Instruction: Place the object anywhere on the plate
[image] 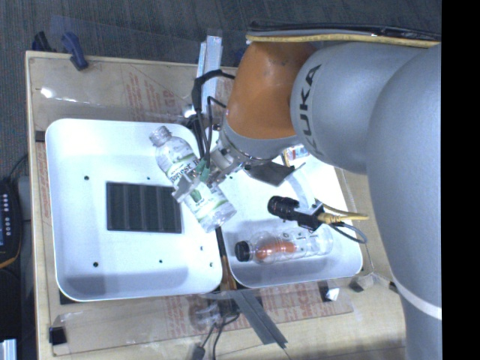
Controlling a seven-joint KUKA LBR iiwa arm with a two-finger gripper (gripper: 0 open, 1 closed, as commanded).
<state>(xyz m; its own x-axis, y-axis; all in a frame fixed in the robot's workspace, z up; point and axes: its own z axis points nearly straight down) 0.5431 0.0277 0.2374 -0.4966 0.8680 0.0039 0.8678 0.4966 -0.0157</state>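
Note:
A clear plastic bottle with a white label hangs tilted over the right part of the left bin, its cap toward the upper left. My gripper reaches down from the grey and orange arm and is shut on the bottle's middle. The plate, a dark ribbed rectangle, lies flat in the middle of the left bin, just left of and below the bottle.
In the right bin lies a second clear bottle with a black cap and orange contents. The arm covers most of that bin's far part. A blue clamp sits at the bench's far left corner.

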